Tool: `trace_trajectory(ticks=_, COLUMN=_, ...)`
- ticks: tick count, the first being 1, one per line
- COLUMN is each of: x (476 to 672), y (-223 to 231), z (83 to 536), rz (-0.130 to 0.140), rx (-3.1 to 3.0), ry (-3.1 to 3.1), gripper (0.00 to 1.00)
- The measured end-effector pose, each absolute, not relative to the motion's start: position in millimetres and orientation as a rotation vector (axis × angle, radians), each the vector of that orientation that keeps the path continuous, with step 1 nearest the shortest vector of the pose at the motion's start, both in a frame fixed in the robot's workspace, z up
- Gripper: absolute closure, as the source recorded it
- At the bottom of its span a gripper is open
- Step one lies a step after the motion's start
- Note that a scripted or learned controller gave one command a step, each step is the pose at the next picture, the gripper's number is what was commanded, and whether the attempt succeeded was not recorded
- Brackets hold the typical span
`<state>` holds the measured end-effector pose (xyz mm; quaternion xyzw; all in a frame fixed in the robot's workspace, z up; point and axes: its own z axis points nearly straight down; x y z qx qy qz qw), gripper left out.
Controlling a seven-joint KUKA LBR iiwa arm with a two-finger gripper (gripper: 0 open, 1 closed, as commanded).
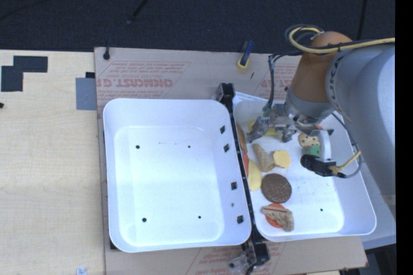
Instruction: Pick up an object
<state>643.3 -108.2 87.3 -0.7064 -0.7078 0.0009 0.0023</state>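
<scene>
Two white bins (pixel 169 113), right bin (pixel 348 215) holding brown cookie (pixel 276 188), yellow pieces (pixel 282 159)

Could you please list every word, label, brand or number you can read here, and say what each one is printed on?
"CHEMCAST GP", as best it reads: large red print, seen upside down, on the brown board above the left bin.
Smaller red lines beneath it: too small to read.
Red print on the board's bottom edge: blurred, unreadable.
No text can be read on the bins, the items or the arm.
</scene>
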Motion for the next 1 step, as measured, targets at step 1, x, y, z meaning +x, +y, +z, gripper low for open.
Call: trace_trajectory(ticks=1, x=638.6, y=-133.1, z=87.4, rz=0.005, rx=-2.22, ry=-2.218, gripper=0.0)
